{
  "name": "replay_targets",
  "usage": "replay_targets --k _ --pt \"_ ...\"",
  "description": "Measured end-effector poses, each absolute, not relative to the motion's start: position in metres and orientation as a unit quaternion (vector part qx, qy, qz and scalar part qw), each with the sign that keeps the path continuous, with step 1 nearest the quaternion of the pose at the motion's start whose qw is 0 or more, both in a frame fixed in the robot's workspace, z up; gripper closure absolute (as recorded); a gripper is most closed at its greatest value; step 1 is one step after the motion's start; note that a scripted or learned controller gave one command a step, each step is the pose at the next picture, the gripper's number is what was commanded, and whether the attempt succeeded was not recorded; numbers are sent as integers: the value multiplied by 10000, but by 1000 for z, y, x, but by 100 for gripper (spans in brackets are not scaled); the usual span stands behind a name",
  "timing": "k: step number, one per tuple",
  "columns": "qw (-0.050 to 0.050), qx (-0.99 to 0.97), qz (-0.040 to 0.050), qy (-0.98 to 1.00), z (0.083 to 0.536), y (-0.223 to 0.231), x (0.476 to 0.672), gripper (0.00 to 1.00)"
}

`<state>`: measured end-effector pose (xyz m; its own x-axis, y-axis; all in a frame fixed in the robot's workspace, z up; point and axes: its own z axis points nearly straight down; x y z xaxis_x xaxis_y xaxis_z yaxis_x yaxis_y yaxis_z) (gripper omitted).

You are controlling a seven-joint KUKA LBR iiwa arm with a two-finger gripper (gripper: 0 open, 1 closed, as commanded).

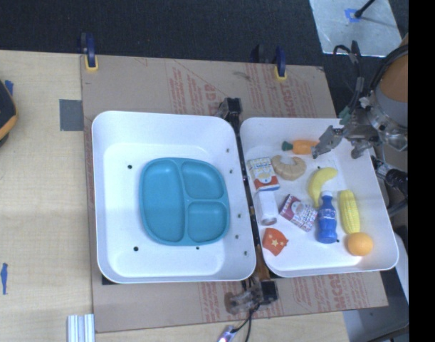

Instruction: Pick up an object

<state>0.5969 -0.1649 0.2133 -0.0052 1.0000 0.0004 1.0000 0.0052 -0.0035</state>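
A grey arm with an orange band reached in from the right over the tabletop, its jaws hovering above the upper part of the right bin; the dark fingers appeared parted by a narrow gap with nothing between them, their tips just beside a small orange carrot lying near the bin's far wall.

The right bin carried the scatter of things on offer; below the carrot lay a tan bread-like piece, and to its left a small printed packet; a yellow banana curved down the middle, near a blue bottle that lay beside a yellow corn cob; an orange fruit sat in the near right corner, touching or almost touching the cob's lower end; a white cylinder lay by the left wall, a red-and-white packet between it and the bottle, and a red piece with a star closer to the near wall.

The left bin held a blue divided plate, set roughly at its centre; both bins sat on a brown cardboard sheet fixed by blue clamps along its far edge.
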Motion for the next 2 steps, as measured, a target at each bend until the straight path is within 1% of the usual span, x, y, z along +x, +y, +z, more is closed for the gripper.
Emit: replay_targets --k 1,2 --pt "18 -7053 20 -7089 111 -185 579 0" --pt "15 -7051 15 -7091 92 -150 566 0"
